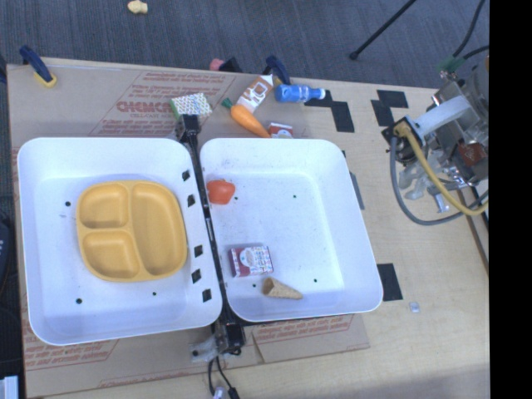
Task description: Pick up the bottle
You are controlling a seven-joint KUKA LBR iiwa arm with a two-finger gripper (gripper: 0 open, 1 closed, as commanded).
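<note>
Bright, even light falls from above. The white bins [274,306] are nearly washed out, casting short soft shadows on the table [416,339]. Everything is slightly soft; the far floor [249,15] is dim.

The bench [399,322] and 2 white bins [33,223] are viewed from above, slanted, at moderate distance.

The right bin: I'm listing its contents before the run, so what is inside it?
Inside the right bin lie a red tomato-like piece by its left wall, a small red carton and a cone. What lies beneath them is covered.
</note>
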